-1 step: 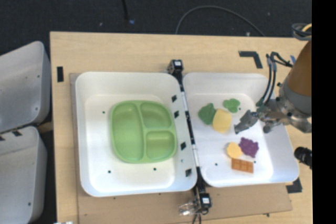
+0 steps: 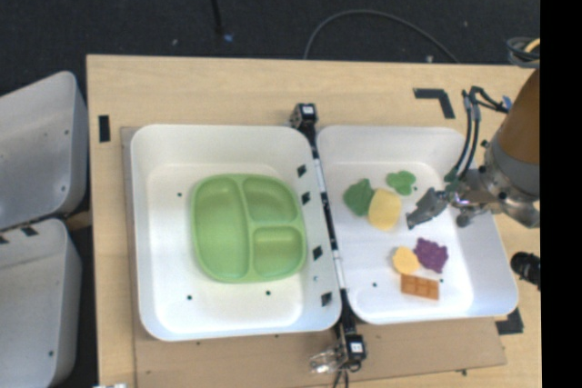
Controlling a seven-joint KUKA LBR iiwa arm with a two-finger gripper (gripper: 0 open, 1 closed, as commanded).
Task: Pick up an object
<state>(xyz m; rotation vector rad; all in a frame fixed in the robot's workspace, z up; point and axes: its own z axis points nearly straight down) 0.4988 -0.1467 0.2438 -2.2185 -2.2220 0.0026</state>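
Reaching in from the right, the grey arm with the orange band [image 2: 518,136] is hanging its two-finger gripper [image 2: 426,212] over the right-hand shallow white bin [image 2: 482,286]. The dark fingers are pointing left toward the middle of that bin, low over its floor. Whether the jaws are spread or pressed together cannot be told from this angle; nothing is showing between them.

Sitting in the right bin are all the loose objects. A pale yellow rounded plastic piece [image 2: 385,209] is lying just left of the fingertips, near them but apparently apart. A dark green leafy plastic piece [image 2: 358,195] is touching the yellow piece on its left side. A smaller green plastic piece [image 2: 401,182] is lying just above the yellow one. Below the gripper, a purple knobbly plastic cluster [image 2: 431,253] is resting beside a small yellow-orange plastic lump [image 2: 406,261], and a flat orange rectangular block [image 2: 420,287] is lying just below those two.

Occupying the left-hand shallow white bin [image 2: 159,304] is a light green plastic tray with three compartments [image 2: 247,226], lying flat near the centre. Both bins are standing side by side on a light wooden bench [image 2: 200,91].
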